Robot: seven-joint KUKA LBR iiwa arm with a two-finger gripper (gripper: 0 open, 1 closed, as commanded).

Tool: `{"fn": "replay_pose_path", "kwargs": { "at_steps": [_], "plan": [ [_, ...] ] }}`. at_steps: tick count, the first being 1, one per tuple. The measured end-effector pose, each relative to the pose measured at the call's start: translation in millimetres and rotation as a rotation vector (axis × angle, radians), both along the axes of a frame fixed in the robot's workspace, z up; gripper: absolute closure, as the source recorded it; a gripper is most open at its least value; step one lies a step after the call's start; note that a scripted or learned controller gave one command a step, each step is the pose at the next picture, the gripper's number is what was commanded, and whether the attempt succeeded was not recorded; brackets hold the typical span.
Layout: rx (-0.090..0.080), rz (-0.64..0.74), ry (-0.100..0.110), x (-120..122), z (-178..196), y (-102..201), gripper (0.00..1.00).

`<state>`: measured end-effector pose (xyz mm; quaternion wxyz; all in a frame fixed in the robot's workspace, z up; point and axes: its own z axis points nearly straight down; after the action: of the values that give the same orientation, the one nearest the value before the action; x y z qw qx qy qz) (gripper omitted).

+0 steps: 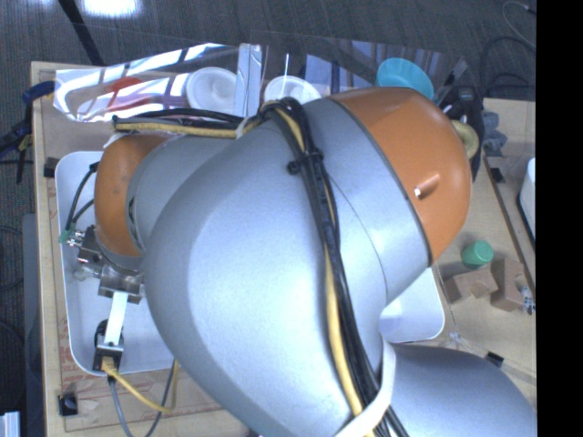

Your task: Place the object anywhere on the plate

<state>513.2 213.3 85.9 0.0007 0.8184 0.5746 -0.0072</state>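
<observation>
Two shallow white plastic bins sit side by side on a pale wooden bench (506, 344). The left bin (71, 185) shows its smooth rounded rim and a strip of bare floor, while the right bin (417, 321) shows one glossy near corner. Most of both is covered by the big grey metal arm (246, 280). Its casing is smooth, bulging and satin-finished, and it reaches from the near right across to the left. A domed orange band (414, 162) wraps the arm at the far right, and a second orange shell (118, 194) curves above the wrist. A bundle of black and yellow cables (321, 217) runs along the arm's ridge, held by ties.

The wrist turns down over the left bin, and the bare metal gripper (106, 279) hangs at its left side, low over the bin floor. Whether the gripper is open or closed cannot be told. Where the object and the plate lie cannot be told either, since the arm hides the bin floors.

Beyond the bins, a crinkled glossy clear sheet (137, 80) catches white glare, with a white round cup-like piece (215, 86) just beside it. A light blue round bowl (406, 73) stands further right. On the bench at right, a green cylinder (476, 254) rests on a tan wooden block (475, 286).
</observation>
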Motion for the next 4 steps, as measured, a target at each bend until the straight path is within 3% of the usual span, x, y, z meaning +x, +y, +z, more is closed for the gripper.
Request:
{"fn": "replay_pose_path", "kwargs": {
  "at_steps": [1,2,3,4],
  "plan": [
    [0.004,-0.200,-0.005,-37.3,99.6,6.2,0.00],
    [0.001,-0.542,-0.003,-39.1,1.0,5.9,0.00],
    [0.003,-0.528,-0.007,25.0,103.5,7.2,0.00],
    [-0.001,-0.849,-0.009,-37.2,49.7,4.3,0.00]
  ]
}}
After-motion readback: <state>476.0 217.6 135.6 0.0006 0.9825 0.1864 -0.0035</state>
